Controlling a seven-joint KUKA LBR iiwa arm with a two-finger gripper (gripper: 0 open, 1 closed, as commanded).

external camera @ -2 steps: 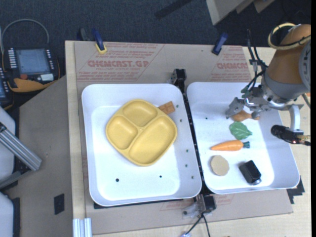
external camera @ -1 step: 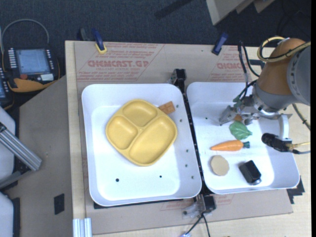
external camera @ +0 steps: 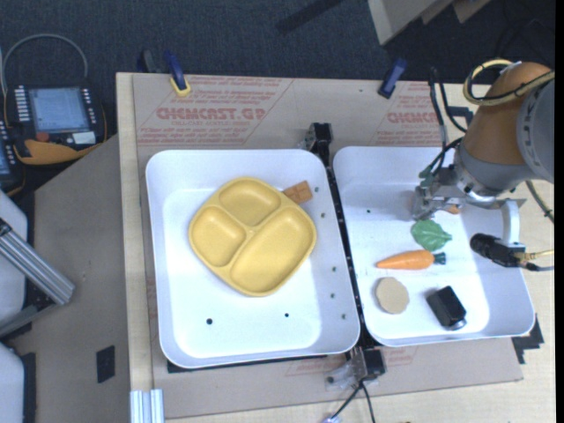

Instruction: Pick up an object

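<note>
In the right bin [external camera: 379, 183] lie a green leafy piece [external camera: 430, 233], an orange carrot [external camera: 409, 260], a tan round cookie [external camera: 392, 295] and a small black block [external camera: 447, 307]. My gripper [external camera: 432, 203] hangs low over the back right of that bin, just above the green piece, on the grey arm with the orange band [external camera: 515, 82]. A small orange bit shows by its tips; what it is I cannot make out. The left bin [external camera: 176, 324] holds a yellow divided plate [external camera: 253, 235] with a small brown block [external camera: 299, 192] at its far edge.
Both bins rest on a cardboard-covered bench [external camera: 220, 104]. A black clamp [external camera: 319, 136] sits between the bins at the back. The arm's cable and a black fitting [external camera: 493, 249] hang over the right bin's right side. A handheld pendant [external camera: 55, 117] lies far left.
</note>
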